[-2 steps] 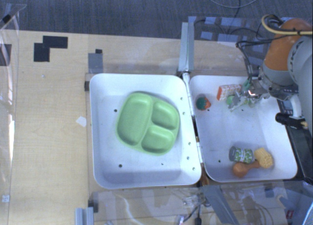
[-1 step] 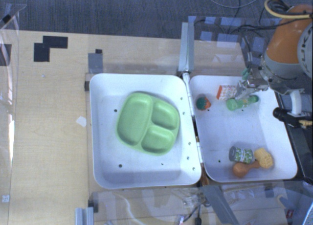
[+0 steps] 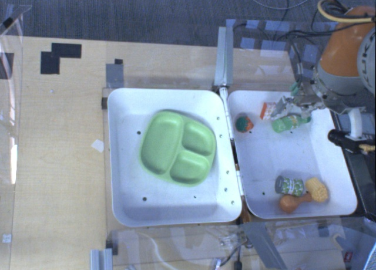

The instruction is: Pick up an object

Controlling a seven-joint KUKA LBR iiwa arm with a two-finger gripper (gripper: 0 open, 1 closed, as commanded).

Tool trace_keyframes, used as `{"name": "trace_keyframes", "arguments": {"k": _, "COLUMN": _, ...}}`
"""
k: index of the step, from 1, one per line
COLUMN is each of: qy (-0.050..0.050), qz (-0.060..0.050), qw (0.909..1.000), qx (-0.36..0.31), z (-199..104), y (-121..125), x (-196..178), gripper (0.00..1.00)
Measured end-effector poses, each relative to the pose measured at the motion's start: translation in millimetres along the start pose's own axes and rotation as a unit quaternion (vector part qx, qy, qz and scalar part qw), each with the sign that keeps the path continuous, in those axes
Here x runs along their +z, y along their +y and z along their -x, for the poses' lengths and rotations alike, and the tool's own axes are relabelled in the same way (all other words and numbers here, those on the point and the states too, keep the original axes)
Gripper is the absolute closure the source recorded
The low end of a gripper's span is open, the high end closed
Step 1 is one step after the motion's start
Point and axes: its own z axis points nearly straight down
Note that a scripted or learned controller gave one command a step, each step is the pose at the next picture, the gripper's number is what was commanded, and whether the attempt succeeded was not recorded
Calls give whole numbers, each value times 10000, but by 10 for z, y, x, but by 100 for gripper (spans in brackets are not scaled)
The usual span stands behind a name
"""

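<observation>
The gripper (image 3: pixel 292 105) sits low at the right bin's (image 3: pixel 267 204) far edge, directly over a green bottle (image 3: pixel 289 123); its finger state cannot be determined. The left bin (image 3: pixel 123 204) holds a green divided tray (image 3: pixel 178 147).

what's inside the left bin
The left bin holds one green divided tray, lying flat near its middle. Whatever lies beneath the tray is covered.

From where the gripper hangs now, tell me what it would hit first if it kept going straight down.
Most likely the green bottle, which lies just under the gripper near the back of the right bin. Depth is hard to judge from this slanted view.
</observation>
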Motion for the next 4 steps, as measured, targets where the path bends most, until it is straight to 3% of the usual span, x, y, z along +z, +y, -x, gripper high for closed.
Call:
{"name": "trace_keyframes", "arguments": {"k": 1, "qy": 5, "qz": -26, "qw": 9993, "qx": 381, "z": 21, "y": 31, "x": 854, "gripper": 0}}
{"name": "trace_keyframes", "arguments": {"k": 2, "qy": 71, "qz": -349, "qw": 9950, "qx": 934, "z": 36, "y": 323, "x": 1056, "gripper": 0}}
{"name": "trace_keyframes", "arguments": {"k": 3, "qy": 45, "qz": -405, "qw": 9949, "qx": 921, "z": 75, "y": 289, "x": 976, "gripper": 100}}
{"name": "trace_keyframes", "arguments": {"k": 4, "qy": 47, "qz": -412, "qw": 9949, "qx": 918, "z": 71, "y": 286, "x": 979, "gripper": 0}}
